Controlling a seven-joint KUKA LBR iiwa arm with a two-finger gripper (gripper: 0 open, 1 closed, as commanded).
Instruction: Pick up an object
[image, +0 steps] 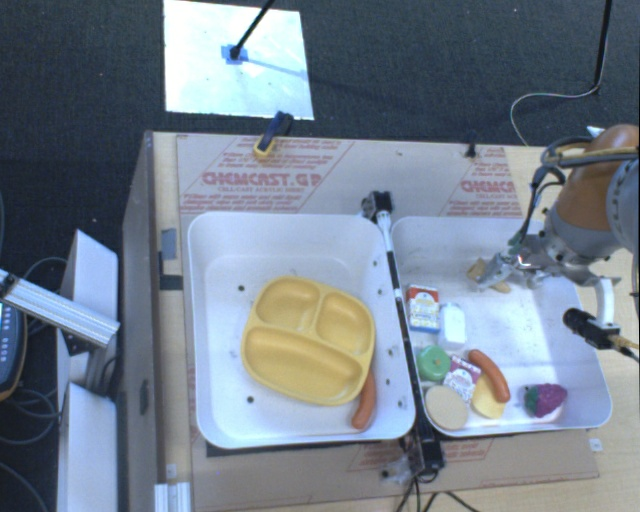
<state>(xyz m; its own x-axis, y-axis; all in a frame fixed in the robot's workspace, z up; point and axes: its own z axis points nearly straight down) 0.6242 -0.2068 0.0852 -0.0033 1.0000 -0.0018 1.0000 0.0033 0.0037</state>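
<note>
I see the gripper (492, 271) low over the far part of the right bin (600, 405); if its fingers are wide or narrow, I cannot tell. The things lie nearer in this bin: a carton (423, 307), a white block (453, 325), a green disc (433, 362), a sausage (490, 373) and grapes (544, 399). In the left bin (220, 300) a yellow tray (308, 340) lies, a second sausage (365, 401) touching its near right corner.

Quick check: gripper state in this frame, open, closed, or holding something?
Gripper: cannot be told; it hangs over the right bin, too small and blurred.
</note>
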